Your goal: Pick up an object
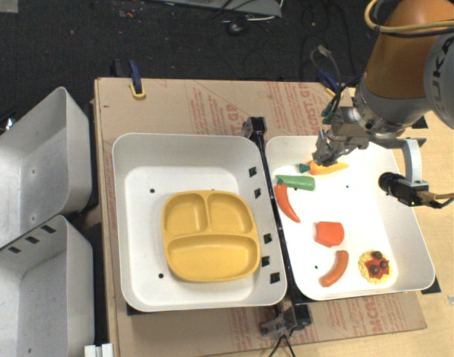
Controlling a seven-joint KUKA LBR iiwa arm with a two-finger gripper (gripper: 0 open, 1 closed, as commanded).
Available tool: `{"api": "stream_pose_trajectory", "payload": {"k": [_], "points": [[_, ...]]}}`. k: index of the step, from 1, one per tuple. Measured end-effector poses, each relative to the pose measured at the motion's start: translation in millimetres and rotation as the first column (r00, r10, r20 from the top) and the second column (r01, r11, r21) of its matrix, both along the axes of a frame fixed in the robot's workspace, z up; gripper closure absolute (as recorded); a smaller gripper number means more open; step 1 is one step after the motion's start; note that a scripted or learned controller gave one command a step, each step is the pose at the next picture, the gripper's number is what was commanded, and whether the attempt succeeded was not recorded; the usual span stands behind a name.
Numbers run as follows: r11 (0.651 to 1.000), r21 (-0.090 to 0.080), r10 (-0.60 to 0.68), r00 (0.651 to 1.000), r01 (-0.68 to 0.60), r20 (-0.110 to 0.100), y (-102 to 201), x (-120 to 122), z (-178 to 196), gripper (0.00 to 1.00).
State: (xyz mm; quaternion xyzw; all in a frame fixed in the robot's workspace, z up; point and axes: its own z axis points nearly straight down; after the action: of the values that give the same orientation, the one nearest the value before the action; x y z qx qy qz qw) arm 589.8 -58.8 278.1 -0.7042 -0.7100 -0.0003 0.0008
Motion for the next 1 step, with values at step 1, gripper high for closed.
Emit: {"api": "stream_pose_trajectory", "payload": {"k": [1], "points": [[1.0, 0.0, 0.0, 1.0, 0.0, -0.002, 53.2, -10.3, -4.5, 1.0]]}}
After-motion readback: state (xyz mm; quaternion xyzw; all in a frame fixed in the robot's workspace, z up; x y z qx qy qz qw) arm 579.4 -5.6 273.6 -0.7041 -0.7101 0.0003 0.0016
